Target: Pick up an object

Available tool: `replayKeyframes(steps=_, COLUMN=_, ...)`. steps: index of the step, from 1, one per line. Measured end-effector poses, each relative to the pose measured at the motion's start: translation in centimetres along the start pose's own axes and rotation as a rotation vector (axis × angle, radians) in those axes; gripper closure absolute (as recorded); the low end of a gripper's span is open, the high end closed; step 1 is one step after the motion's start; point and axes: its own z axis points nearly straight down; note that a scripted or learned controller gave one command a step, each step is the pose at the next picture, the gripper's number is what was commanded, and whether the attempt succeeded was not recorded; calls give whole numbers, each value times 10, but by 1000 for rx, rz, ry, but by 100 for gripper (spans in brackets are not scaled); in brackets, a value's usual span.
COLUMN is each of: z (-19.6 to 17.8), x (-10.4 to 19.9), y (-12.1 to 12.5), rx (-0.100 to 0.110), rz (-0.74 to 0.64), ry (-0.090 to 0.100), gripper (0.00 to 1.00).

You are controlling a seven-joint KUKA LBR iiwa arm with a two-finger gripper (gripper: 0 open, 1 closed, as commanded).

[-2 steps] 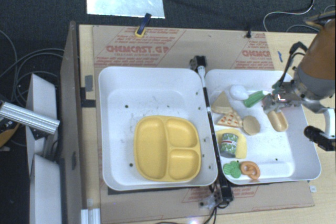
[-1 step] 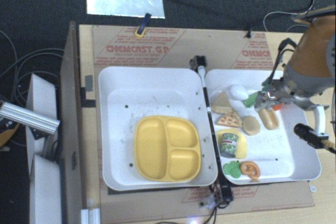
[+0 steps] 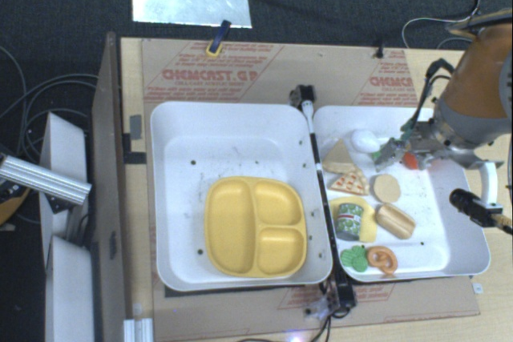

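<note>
yellow tray (image 3: 255,227); white bins (image 3: 180,132)

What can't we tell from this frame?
- Gripper: small and blurred over the right bin; finger state unreadable.
- Red item beside the gripper: mostly hidden by it, identity unclear.
- Arm: cut off by the right edge.
- Can label: too small to read.
- Green item: too small to identify.
</note>
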Motion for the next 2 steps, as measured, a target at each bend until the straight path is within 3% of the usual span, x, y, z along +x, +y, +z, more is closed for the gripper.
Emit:
replayKeyframes(steps=1, z=99, x=-40, y=-8, rx=8, rz=6, ry=0, gripper=0)
replayKeyframes(steps=2, z=106, x=-40, y=-29, rx=4, rz=4, ry=0, gripper=0)
